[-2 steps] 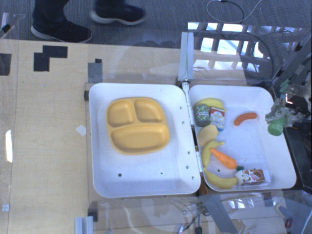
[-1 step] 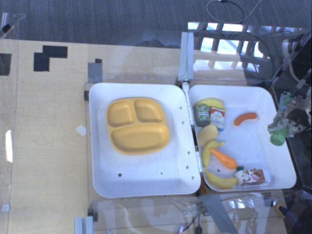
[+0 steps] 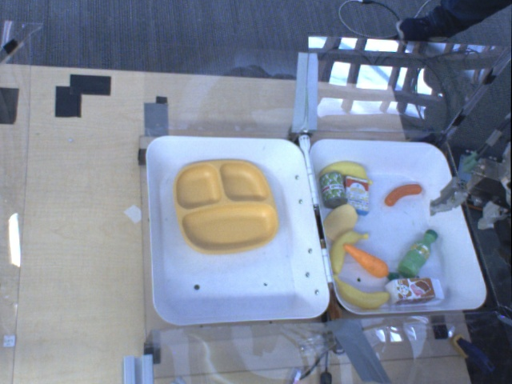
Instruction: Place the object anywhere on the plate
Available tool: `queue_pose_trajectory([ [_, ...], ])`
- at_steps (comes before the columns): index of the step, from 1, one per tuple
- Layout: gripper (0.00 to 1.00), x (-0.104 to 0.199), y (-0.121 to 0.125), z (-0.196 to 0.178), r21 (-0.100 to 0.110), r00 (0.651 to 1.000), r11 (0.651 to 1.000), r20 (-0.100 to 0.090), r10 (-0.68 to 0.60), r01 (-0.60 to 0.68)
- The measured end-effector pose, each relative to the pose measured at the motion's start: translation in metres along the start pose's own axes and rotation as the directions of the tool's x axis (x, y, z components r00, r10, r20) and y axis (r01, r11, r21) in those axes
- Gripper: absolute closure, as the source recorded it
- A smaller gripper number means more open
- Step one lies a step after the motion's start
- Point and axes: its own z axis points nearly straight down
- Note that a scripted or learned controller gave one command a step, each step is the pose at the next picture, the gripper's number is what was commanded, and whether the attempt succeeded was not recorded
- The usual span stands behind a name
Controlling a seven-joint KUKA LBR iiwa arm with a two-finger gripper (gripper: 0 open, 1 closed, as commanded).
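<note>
Nothing on the yellow three-compartment plastic plate (image 3: 226, 206) yet, alone in the left shallow white bin (image 3: 168, 294) on the pale wooden worktop (image 3: 80, 214). Gripper (image 3: 445, 202) low at the far right rim of the right shallow white bin (image 3: 394, 234), with nothing visibly held. Whether open or closed cannot be told at this size and angle.

Probably the pick step first. Nearest candidate: the small orange sausage-shaped toy (image 3: 402, 194), lying alone on bare bin floor just beside the gripper, apart from the green plastic bottle (image 3: 418, 254) below it and the small white carton (image 3: 358, 193) to its left.

To do it well:
- Choose that isolated piece rather than the crowded left side, where the yellow bananas (image 3: 342, 224), orange carrot (image 3: 366, 259) and green can (image 3: 332, 188) lie touching or overlapping.
- Close across the short width of the toy, not along its length; likely smooth and rounded, so centre the grip to stop it squirting out.
- Lift well clear of the divider between the bins before crossing.
- Release low over the large lower compartment, the widest target, with raised edges to stop rolling.
</note>
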Motion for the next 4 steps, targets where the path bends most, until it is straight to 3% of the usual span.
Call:
queue_pose_trajectory([
  [1,0.00,0.056,0.009,0.074,0.002,0.981,0.981,0.000,0.192,-0.192],
  [2,0.00,0.063,0.022,0.063,0.000,1.000,1.000,0.000,-0.026,0.026],
  [3,1.00,0.064,0.024,0.052,-0.004,1.000,1.000,-0.001,-0.030,0.030],
  [4,0.00,0.064,0.023,0.052,-0.003,1.000,1.000,-0.001,-0.030,0.030],
])
